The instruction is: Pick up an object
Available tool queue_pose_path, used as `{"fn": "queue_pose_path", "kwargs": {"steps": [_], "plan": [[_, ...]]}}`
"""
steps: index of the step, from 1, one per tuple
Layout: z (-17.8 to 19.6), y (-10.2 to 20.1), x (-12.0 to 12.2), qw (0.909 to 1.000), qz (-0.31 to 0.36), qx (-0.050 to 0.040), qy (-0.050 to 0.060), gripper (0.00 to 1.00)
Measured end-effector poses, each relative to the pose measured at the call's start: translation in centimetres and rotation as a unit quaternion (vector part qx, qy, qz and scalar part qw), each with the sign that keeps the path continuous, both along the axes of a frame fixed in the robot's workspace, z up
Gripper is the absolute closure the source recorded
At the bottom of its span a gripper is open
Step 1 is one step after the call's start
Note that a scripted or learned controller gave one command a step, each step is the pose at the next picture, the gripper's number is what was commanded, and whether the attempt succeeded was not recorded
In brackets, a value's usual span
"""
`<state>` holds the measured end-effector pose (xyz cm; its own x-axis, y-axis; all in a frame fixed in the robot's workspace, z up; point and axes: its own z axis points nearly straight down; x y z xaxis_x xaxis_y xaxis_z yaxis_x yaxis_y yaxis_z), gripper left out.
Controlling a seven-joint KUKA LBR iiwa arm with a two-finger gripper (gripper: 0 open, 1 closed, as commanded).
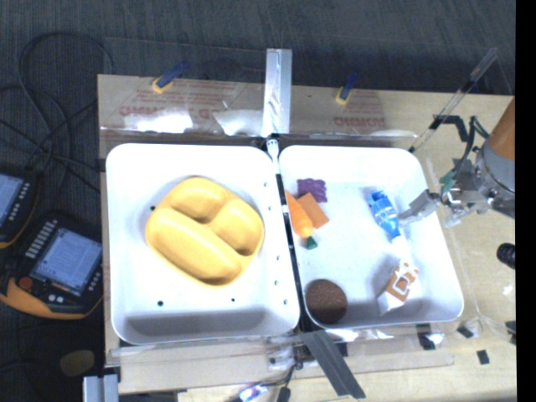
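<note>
Two glossy white bins (pixel 126 224), lumpy yellow toy (pixel 203 229)

The arm (pixel 502 145) shows at the right edge as a short stretch of orange band over a grey, rounded wrist section. Below the grey part sits a cluster of dark and metallic fittings, with small pale green-tinted pieces among them. A thin black cable loops up and over this cluster on its far side. The gripper (pixel 423 205) is a slim grey metal piece that tapers toward its pale tip on the left. The details of screws or markings on the wrist are too small to make out.
</note>
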<state>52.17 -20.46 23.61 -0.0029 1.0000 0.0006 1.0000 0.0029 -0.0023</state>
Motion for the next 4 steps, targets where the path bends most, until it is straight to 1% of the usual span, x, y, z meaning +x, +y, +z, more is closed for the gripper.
{"fn": "queue_pose_path", "kwargs": {"steps": [1,2,3,4], "plan": [[-14.0,3.2,3.0,0.9990,0.044,-0.0017,-0.001,0.00],[-14.7,0.5,8.6,0.9993,-0.038,0.0019,-0.004,0.00],[-13.7,0.4,8.7,0.9993,-0.037,-0.0017,-0.006,1.00],[-4.0,5.3,10.9,0.9924,-0.123,-0.0022,0.000,1.00]]}}
